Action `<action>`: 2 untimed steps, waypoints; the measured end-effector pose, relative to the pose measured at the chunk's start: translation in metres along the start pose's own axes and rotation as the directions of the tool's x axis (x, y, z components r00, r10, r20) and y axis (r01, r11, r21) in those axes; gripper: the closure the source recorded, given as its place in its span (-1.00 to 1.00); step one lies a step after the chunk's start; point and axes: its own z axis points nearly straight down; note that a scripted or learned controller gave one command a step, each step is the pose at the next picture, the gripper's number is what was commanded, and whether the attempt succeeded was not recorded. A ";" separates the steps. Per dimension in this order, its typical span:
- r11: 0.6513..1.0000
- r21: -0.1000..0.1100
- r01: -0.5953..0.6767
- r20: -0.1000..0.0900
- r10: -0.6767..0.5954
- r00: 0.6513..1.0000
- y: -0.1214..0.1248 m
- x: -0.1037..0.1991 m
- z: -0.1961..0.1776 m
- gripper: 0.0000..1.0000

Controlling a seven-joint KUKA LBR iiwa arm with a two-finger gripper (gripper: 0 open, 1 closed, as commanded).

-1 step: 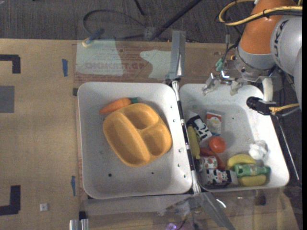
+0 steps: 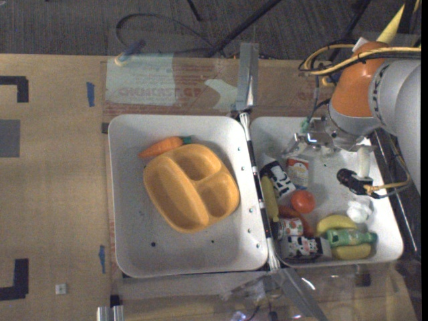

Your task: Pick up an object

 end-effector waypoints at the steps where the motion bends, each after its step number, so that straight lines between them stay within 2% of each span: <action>1: 0.991 0.005 0.131 -0.002 -0.131 0.991 -0.021 -0.024 -0.033 -1.00; 2: 0.978 -0.027 0.206 0.021 -0.206 0.978 -0.046 0.021 -0.011 -1.00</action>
